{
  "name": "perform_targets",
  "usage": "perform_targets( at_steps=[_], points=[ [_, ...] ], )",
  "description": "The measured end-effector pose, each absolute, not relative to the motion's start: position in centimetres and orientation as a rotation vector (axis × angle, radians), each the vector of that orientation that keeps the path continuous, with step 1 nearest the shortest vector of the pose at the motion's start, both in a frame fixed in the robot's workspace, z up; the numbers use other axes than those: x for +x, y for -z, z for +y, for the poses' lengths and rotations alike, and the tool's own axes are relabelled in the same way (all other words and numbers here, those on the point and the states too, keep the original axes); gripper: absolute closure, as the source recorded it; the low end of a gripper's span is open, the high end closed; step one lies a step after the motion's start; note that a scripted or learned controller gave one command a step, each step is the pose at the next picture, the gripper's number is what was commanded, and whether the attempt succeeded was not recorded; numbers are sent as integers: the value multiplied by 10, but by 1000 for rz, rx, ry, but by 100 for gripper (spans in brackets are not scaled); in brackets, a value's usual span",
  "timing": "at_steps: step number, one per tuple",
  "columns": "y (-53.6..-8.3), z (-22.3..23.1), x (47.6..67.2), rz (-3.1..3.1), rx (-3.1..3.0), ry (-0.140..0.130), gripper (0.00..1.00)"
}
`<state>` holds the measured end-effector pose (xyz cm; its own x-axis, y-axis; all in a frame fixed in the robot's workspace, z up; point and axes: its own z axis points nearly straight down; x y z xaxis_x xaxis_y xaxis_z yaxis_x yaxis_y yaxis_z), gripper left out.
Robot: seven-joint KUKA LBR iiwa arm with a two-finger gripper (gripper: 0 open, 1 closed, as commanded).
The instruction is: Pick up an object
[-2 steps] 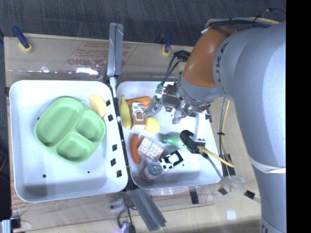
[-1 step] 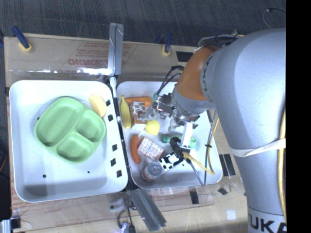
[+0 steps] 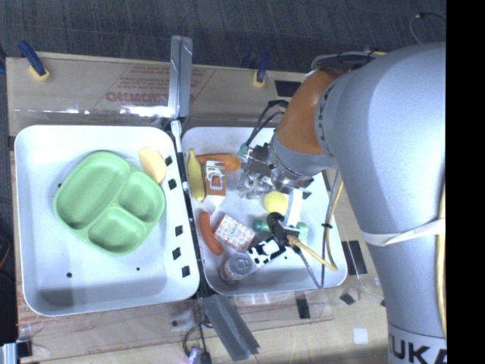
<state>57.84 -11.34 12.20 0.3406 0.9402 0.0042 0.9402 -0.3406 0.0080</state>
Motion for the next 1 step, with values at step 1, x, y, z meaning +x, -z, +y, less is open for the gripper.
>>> perform_targets(
  at_steps=[1],
  points=[
    [-122, -114, 578, 1802, 2569, -12, 0]
  ],
)
